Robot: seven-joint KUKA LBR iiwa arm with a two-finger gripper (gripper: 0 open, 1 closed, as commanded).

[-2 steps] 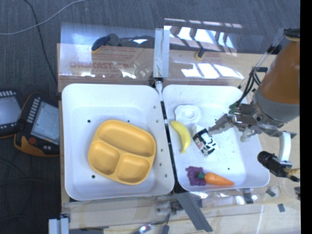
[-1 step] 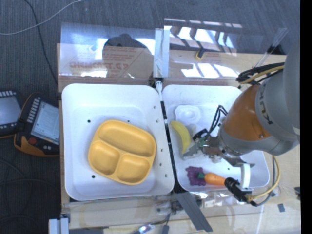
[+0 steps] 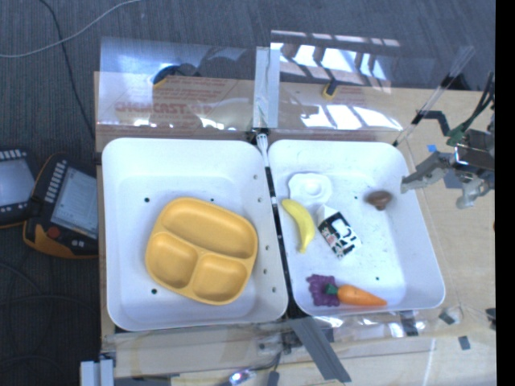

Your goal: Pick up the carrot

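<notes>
The fingers sit at the right bin's far right edge; whether they are open or closed I cannot tell. The carrot lies in that bin's near corner, touching the purple grapes, so a descent could snag grapes instead.

arm: we see it cut off by the right edge; a few grey parts show past the right bin
fingers: we cannot make them out
brown item: too small for us to identify
black-and-white object: print unreadable
grapes: blurred, touching the carrot's left end
handheld pendant: screen unreadable; the device beside it is cropped by the left edge
</notes>
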